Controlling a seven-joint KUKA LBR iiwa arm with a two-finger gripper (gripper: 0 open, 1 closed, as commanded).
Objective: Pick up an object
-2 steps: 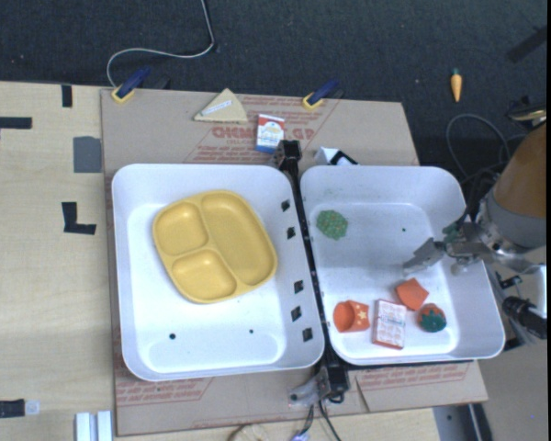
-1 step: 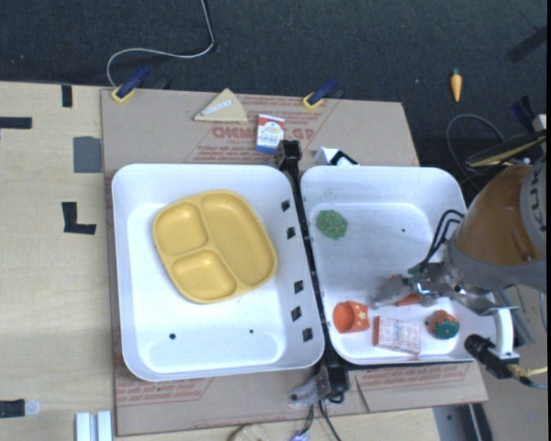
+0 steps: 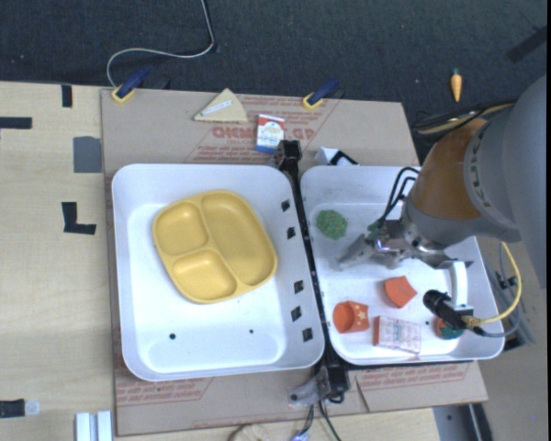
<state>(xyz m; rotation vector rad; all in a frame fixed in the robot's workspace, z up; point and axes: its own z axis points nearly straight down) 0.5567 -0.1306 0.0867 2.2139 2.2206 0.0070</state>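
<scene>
cardboard-topped bench, right shallow white bin (image 3: 349, 184): gripper (image 3: 354, 254) spread, unladen, near small green fuzzy ball (image 3: 331, 223); likely light, soft; pinch across middle.

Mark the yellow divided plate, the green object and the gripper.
yellow divided plate (image 3: 215, 244), camera view, on the ridge where its compartments meet
green object (image 3: 331, 223), camera view, on its middle
gripper (image 3: 354, 254), camera view, midway between its fingertips
</scene>
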